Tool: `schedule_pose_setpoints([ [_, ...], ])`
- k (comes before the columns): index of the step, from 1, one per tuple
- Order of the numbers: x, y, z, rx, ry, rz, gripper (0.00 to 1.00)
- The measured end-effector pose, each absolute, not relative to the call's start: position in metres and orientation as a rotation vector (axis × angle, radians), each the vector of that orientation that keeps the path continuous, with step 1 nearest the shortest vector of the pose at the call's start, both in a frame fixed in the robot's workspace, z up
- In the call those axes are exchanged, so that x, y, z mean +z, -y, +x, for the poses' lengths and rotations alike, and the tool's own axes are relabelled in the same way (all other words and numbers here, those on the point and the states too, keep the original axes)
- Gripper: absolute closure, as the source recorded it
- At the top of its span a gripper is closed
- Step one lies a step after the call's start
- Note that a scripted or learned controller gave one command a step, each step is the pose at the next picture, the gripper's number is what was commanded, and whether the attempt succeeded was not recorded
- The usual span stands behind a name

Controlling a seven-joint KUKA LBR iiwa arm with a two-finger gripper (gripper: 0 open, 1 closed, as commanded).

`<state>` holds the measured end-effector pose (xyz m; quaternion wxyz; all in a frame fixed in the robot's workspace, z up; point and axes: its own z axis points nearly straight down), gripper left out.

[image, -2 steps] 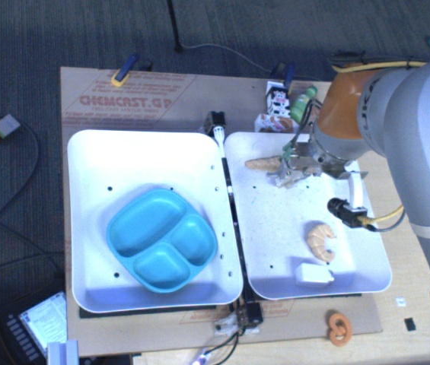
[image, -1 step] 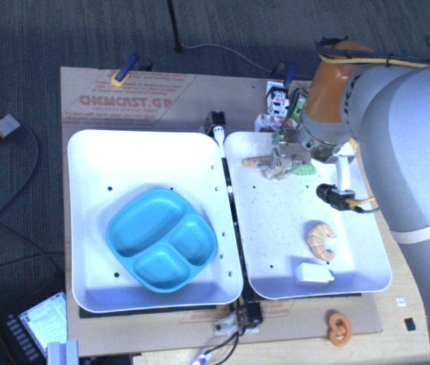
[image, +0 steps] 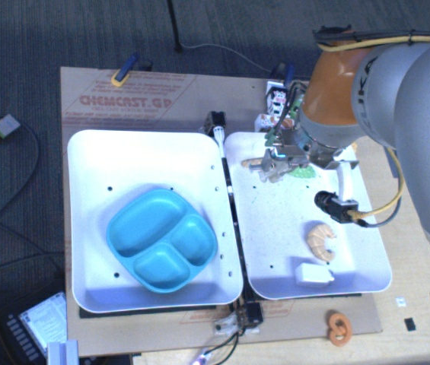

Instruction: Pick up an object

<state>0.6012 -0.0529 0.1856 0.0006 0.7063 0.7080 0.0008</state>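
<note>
The blue three-compartment plastic tray (image: 162, 239) lies in the left shallow white bin (image: 93, 150). In the right shallow white bin (image: 367, 276), the tan croissant-shaped toy (image: 322, 241) sits just behind the small white block (image: 313, 274), near the front.

Only really readable thing here is the red print on the brown board (image: 131, 101) under the bins, up at the far left edge: it says "CHEMCAST GP" in block capitals, with a line of smaller red print right below it that's too tiny to make out. On the grey arm (image: 397, 74), just past the orange band, there are a couple of dark letters running sideways, probably part of the maker's name, but they're cut off and I can't read them properly. There's also a little white tag or card (image: 275, 97) at the far edge of the board with some dark marks, unreadable.
</note>
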Motion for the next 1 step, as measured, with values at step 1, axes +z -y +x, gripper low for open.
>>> schedule_pose_setpoints([
  [1,0.1842,0.0389,0.6417,-0.001,-2.223,2.220,1.00],
])
